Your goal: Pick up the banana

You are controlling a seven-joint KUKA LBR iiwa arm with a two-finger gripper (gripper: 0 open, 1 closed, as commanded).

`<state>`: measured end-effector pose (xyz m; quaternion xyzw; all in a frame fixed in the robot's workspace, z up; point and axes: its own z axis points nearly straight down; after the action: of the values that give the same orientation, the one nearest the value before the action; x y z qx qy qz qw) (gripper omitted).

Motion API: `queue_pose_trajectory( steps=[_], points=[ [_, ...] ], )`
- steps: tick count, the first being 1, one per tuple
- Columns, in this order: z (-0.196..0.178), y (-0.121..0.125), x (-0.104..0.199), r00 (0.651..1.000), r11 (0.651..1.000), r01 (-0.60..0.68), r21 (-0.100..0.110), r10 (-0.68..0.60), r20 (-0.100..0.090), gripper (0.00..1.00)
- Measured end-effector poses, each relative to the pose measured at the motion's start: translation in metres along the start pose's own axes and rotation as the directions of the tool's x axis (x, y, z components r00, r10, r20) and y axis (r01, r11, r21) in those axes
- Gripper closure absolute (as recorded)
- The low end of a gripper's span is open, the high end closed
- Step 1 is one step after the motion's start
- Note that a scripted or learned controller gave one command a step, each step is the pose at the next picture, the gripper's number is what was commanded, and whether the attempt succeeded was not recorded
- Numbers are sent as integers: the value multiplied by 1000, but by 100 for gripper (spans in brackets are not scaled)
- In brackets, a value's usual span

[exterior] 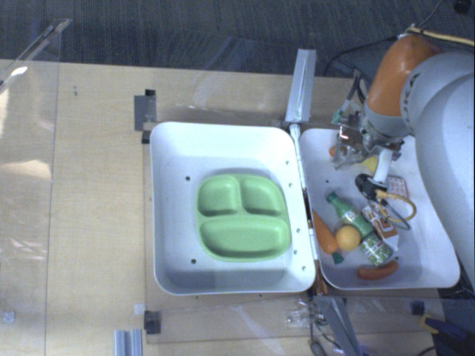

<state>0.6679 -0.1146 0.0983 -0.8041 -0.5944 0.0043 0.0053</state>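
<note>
1. Two shallow white bins close together on a pale wooden bench, seen from above at a slant: left bin and right bin.
2. In the left bin, one green plate with three compartments, lying flat near the middle.
3. From the right, a thick grey arm, crossing over the right bin's far right corner and right rim.
4. Above the wrist, an orange band, with the wrist bent downward and leftward toward the right bin's far end.
5. Under the band, the gripper, pointing down over the far left part of the right bin, just inside the rim beside the left bin. Too small and cluttered to tell whether spread or closed.
6. Nearer the viewer in the same bin, a huddle of small items, apart from the gripper.
7. Along that bin's left wall, an orange carrot, slanted.
8. Beside it, a green bottle lying on a slant, cap toward the far left.
9. Between carrot and bottle, touching both, a round yellow fruit.
10. At the near edge, a reddish sausage, lying crosswise.
11. Banana not told apart with certainty: closest match the yellow fruit, in the near left part of the right bin.
</note>
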Motion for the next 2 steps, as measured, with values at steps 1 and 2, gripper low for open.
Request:
queue_pose_trajectory(
  steps=[1,2],
  points=[
    [0,0,0,1000,1000,1,-1,-1,0,0],
    [-43,26,-78,998,998,57,-24,-57,1,0]
  ],
)
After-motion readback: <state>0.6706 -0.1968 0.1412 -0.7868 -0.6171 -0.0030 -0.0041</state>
